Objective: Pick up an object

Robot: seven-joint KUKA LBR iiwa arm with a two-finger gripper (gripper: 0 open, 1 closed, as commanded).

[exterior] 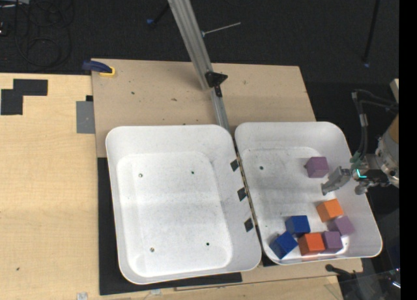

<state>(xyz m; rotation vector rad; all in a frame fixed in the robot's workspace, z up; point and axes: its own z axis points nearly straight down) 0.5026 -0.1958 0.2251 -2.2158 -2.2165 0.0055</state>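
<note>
Here the pincer (339, 180) hovers near the right bin's rim (362, 181)

Evenly and brightly lit from above. Mild glare on the left bin (172, 207) far left of the pincer (340, 181), washing out its white floor. Soft, short shadows under the cubes (313, 237) just below the pincer. Dim and nearly black beyond the counter (195, 93), up and left of the pincer. Slightly soft focus overall, grainy; pincer itself blurred and indistinct.
</note>
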